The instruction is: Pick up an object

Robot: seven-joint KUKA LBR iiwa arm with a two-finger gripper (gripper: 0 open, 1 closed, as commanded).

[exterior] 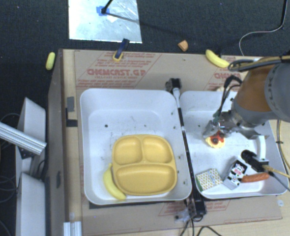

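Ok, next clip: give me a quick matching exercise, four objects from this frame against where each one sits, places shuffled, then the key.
Things:
1. yellow divided tray
2. banana beside the tray
3. small orange-and-yellow object
4. banana past the bins

Places:
A. on the cardboard by the right bin's far edge
B. in the right bin, just under the gripper
C. middle of the left bin
D. left bin's near left corner, against the tray

Pairs: 1-C, 2-D, 3-B, 4-A
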